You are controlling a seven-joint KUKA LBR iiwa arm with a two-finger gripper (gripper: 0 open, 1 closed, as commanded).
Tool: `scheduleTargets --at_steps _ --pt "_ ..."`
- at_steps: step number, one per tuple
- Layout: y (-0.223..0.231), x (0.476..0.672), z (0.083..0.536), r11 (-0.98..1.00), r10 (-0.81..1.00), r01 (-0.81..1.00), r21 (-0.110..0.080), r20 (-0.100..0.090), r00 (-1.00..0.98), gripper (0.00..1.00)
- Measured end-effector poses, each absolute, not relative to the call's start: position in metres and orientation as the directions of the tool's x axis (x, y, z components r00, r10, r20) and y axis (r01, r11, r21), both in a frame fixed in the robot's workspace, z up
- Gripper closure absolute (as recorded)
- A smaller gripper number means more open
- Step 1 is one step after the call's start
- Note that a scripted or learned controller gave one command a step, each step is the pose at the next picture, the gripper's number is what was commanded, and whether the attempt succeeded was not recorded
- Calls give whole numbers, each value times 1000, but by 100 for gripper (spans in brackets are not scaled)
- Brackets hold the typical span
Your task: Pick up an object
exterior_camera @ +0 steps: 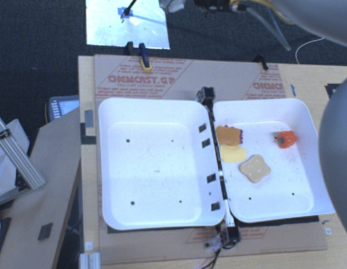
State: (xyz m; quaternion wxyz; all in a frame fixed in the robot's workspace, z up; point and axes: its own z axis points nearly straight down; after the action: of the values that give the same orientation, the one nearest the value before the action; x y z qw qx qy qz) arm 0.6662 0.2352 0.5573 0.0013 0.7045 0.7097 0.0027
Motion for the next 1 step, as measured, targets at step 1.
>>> scheduleTargets --at_steps 1 --pt "140 618 478 -7 1000 1000 -8 -3 7 100"
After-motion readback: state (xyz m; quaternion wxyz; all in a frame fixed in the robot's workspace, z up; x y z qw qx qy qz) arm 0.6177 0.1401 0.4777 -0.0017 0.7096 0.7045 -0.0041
